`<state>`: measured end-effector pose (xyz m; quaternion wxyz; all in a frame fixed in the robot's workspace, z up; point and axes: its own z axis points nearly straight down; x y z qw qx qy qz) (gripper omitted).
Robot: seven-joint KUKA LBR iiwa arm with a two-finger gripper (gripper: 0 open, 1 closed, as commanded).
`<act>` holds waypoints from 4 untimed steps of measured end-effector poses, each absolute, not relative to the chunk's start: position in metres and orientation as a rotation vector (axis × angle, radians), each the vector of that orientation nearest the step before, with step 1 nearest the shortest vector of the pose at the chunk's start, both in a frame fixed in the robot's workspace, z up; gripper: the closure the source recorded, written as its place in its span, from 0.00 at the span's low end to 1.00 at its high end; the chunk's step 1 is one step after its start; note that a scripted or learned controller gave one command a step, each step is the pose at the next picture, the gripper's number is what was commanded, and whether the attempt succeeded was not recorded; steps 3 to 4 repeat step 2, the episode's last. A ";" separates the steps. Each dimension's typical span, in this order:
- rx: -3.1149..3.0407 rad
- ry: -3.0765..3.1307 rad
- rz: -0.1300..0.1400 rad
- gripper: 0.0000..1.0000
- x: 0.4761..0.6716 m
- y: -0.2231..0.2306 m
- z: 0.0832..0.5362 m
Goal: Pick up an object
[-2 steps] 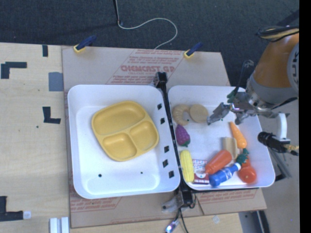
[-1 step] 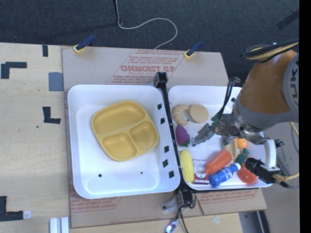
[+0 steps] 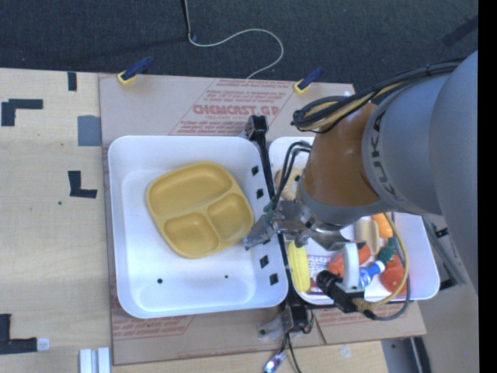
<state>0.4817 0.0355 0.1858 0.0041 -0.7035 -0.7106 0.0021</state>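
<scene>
Hovering over the divide between the two white bins, the arm comes in from the right and its bulk covers most of the right bin. The gripper sits at the inner wall, just at the right edge of the yellow divided plate in the left bin. Whether it is open, closed or gripping anything cannot be told: the wrist and cabling mask the tips.

Candidate objects: the plate lies to the gripper's left, touching or nearly so, its long axis running diagonally from upper left to lower right. A yellow corn cob lies just below-right of the gripper in the right bin, long axis roughly vertical in the view. Beyond it sits a clutter of orange and red items, partly hidden.

Judgement: plate rim is the nearest target; a pinch on its near edge seems the likeliest move. Risk: the rim slips out.
</scene>
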 end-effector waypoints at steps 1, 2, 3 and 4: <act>-2.225 -2.234 -0.023 0.00 0.485 0.040 0.456; -2.218 -2.226 0.003 1.00 0.484 0.040 0.457; -2.218 -2.226 0.003 1.00 0.484 0.040 0.457; -2.218 -2.226 0.003 1.00 0.484 0.040 0.457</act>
